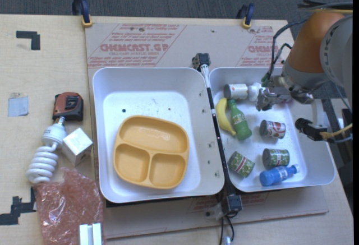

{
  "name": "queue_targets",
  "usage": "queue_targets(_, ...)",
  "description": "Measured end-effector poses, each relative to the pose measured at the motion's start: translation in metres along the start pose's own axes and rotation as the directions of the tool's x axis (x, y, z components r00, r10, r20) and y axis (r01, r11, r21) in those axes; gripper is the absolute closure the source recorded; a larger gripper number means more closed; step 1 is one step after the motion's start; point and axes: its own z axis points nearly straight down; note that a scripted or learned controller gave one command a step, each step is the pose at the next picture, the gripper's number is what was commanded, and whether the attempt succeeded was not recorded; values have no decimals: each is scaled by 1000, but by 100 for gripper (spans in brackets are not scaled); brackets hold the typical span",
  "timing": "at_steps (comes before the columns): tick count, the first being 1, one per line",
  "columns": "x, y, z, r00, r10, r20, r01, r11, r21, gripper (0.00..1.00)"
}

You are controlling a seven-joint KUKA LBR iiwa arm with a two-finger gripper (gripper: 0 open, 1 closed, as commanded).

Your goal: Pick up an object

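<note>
Right bin (pixel 320 174): gripper (pixel 265 101) beside bottle (pixel 236 91).

Glossy white plastic bins (pixel 106 143) hold a matt yellow plastic tray (pixel 150 151) (smooth) and printed metal cans (pixel 273 129).

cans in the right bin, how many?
3. One can lies mid-bin, one just below it, one lower left beside the blue bottle. The arm may hide more at the top right.

Tray (pixel 150 151) in left bin (pixel 106 126); cans (pixel 275 157) right.
</note>
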Motion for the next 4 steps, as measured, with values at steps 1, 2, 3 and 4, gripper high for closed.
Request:
queue_targets(1,17,-38,21,1000,-2,-1,2,1000,2,0)
queue_targets(2,31,-101,20,1000,-2,-2,2,1000,2,0)
queue_targets(3,43,-142,20,1000,-2,-2,2,1000,2,0)
queue_targets(4,42,-141,11,1000,1,-2,-1,1000,-1,100)
